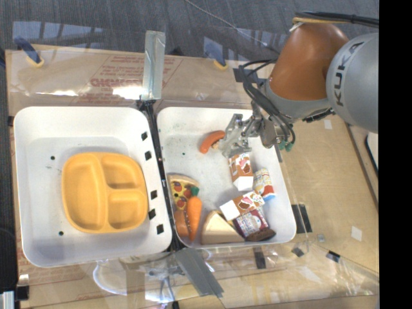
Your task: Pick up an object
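Observation:
My gripper [233, 140] hangs over the upper middle of the right bin [183, 124], reaching in from the right. Just left of it lies an orange sausage [211, 140]. Directly below it stands a small brown and white carton [241, 170]. A small can [263, 184] lies to the right of the carton. Along the bin's front edge sit a pizza slice [182, 188], a carrot [194, 214], a cheese wedge [217, 226], another small carton [241, 205] and a dark wrapped snack [252, 224]. Nothing shows between the fingers.
The left bin [38, 127] holds a yellow divided plate [103, 190]. A grey metal divider [153, 66] rises between the bins at the back. The arm's orange band [302, 63] and grey body [357, 76] hang over the bench at the upper right.

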